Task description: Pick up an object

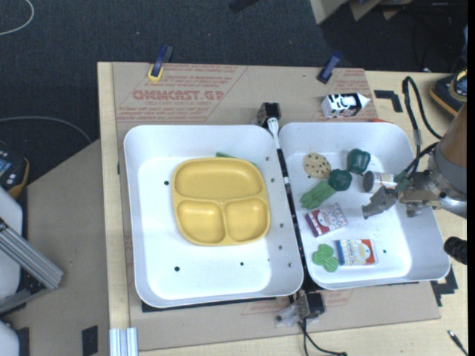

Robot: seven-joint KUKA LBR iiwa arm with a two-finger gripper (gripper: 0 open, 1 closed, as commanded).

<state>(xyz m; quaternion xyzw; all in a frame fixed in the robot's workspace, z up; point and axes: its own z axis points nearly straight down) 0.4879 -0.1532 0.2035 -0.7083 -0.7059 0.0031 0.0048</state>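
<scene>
While the arm reached in from the right, things stood like this:
Hand: the hand (378,201) hung low over the right bin, near its right side, tilted down toward the left
Fingers: they stood a little apart with nothing between them
Arm: grey, it came in over the right wall of the right bin (427,254)
Left bin: the left bin (148,221) held a yellow tray (220,200) with three parts, sitting in the middle
Green bit: a small green thing (225,155) peeked out from behind the far edge of the yellow tray
Cookie: a round cookie (317,165) with dark dots lay near the far left of the right bin
Dark green toys: one dark green toy (358,160) lay near the far wall, and another dark green toy (340,179) lay just beside the hand's left
Light green toy: a long light green toy (318,195) lay touching the second dark green one
Red packet: a red and white packet (326,219) lay in the middle, below the hand's left
Box: a small white box (355,253) lay near the front wall, with a leafy green toy (325,257) at its left end
Surface: the brown surface (185,95) carried both bins, and a black and white toy (345,104) sat on it behind the right bin
</scene>
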